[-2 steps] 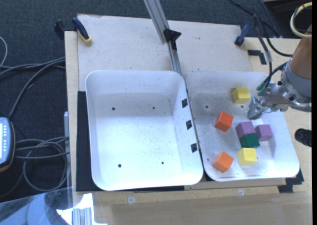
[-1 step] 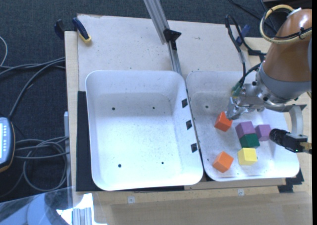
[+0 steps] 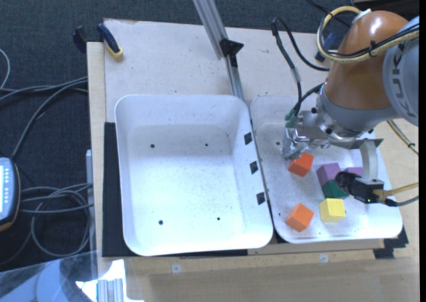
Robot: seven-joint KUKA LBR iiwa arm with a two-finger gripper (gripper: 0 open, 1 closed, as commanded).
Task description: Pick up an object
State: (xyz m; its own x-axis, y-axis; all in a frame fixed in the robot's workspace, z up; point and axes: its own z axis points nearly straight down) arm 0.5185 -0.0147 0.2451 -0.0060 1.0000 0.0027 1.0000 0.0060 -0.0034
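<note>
Tool (image 3: 293,150): low in right bin (image 3: 266,121), just above and touching orange cube (image 3: 301,164); finger opening and grip not discernible. Second orange cube (image 3: 300,216) near front rim. Yellow cube (image 3: 332,209), green block (image 3: 332,190) and purple block (image 3: 327,173) clustered to the right, partly under arm. Left bin (image 3: 133,121) alongside on worktop (image 3: 166,61).

Two bins sit side by side on a bench (image 3: 166,54). The right bin (image 3: 266,128) holds several blocks (image 3: 300,217) clustered near its front, beneath the gripper (image 3: 293,148).
</note>
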